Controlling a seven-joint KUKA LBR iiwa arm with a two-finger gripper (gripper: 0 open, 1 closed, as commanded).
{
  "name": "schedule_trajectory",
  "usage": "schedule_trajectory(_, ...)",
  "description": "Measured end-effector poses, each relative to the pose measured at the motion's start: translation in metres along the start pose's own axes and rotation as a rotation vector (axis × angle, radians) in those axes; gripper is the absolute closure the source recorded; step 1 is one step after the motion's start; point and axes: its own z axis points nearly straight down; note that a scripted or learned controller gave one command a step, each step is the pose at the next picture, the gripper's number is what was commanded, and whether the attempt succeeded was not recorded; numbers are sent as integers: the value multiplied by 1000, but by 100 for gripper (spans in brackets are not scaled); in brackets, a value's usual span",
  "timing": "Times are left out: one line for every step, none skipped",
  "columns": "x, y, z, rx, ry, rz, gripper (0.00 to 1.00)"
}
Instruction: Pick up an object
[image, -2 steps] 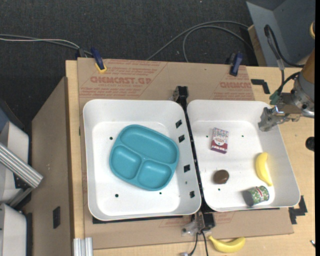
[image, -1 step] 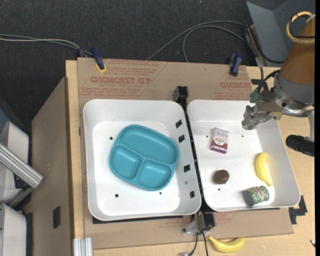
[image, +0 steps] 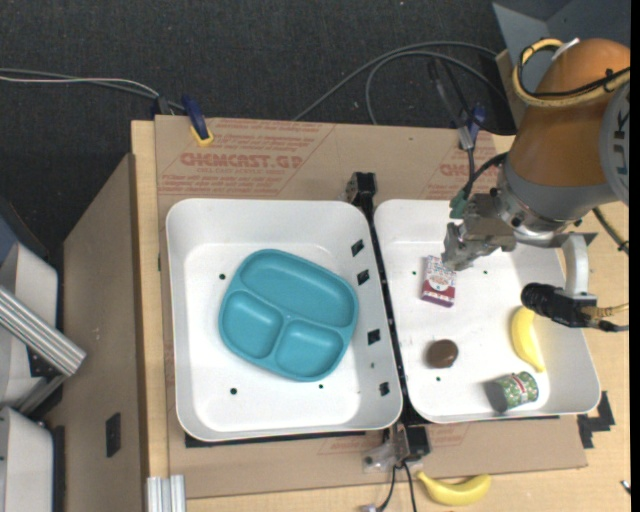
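Overhead, two white bins are seen side by side on the bench (image: 150, 300). In the left bin (image: 190, 330) a teal divided plate (image: 288, 313) is laid flat, with three compartments. The right bin (image: 480, 400) carries four small things, well apart from one another. A small box (image: 438, 282) — white at the top, dark red toward the bottom edge, with pink print — lies flat near the bin's upper middle. A brown, rounded lump (image: 441, 353) is set below it. A yellow banana (image: 527, 339) is placed toward the right wall, and a green can (image: 516, 390) is tipped on its side near the lower right corner. A second banana (image: 456, 488) lies on the bench outside the bins, at the lower edge.

The pincer (image: 462, 250) is lowered just above the box's upper edge — nothing is seen held in it, and its state cannot be told.
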Motion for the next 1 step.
schedule_trajectory(54, 9, 1, -4, -1, -1, 100)
